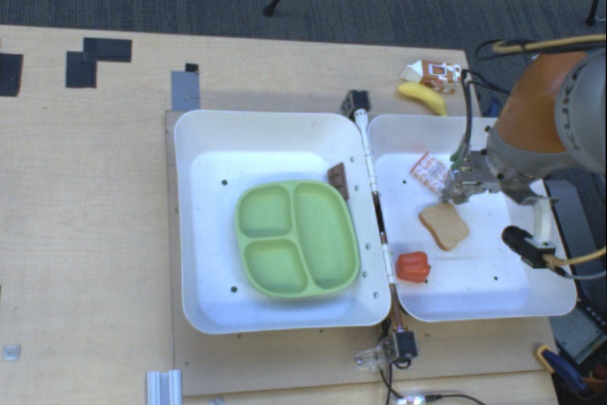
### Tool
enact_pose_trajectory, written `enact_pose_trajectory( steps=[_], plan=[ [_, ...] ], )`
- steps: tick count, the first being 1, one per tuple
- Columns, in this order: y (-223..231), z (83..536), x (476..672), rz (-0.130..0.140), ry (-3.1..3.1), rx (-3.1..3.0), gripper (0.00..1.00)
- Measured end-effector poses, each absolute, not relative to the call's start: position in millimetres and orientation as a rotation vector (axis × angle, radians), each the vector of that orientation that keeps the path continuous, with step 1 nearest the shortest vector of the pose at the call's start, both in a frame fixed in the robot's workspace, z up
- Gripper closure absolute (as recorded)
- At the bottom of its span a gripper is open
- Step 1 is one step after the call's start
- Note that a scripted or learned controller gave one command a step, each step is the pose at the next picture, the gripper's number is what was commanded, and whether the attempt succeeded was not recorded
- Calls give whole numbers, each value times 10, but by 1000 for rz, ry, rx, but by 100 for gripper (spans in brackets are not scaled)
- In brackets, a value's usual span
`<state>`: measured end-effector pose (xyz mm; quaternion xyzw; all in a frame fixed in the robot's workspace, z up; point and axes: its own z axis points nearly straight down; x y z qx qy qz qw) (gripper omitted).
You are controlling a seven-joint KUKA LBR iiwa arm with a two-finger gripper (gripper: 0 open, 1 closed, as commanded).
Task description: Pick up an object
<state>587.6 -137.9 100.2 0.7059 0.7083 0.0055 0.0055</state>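
**A:** Gripper [453,190] sits low over the right bin [493,299], tip at the upper edge of the bread slice [445,226]. Finger spread: cannot tell, since the wrist body covers the tip from this angle. Nothing is visibly between the fingers, so no grasp is logged.

**B:** Where does the bread slice lie relative to the tip?

**A:** Just below it in the camera view, touching or nearly so; contact cannot be confirmed. The slice lies flat on the bin floor, its long axis running diagonally from upper left to lower right.

**B:** Other candidates, taking the bread slice as reference?

**A:** The red pepper [413,267] is below and slightly left of it, near the bin's lower left corner. The red-and-white packet [430,172] is above it, just left of the tip. The green divided plate [297,240] is well to its left, in the left bin [204,232].

**B:** Judgement?

**A:** The bread slice is the likely target. A flat thing on a flat floor is hard to pinch, so the fingers may slide off.
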Motion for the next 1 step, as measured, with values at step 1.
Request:
enact_pose_trajectory(
  steps=[1],
  plan=[
    [-1380, 1000, 5874, 17, 2218, 2210, 0]
  ],
)
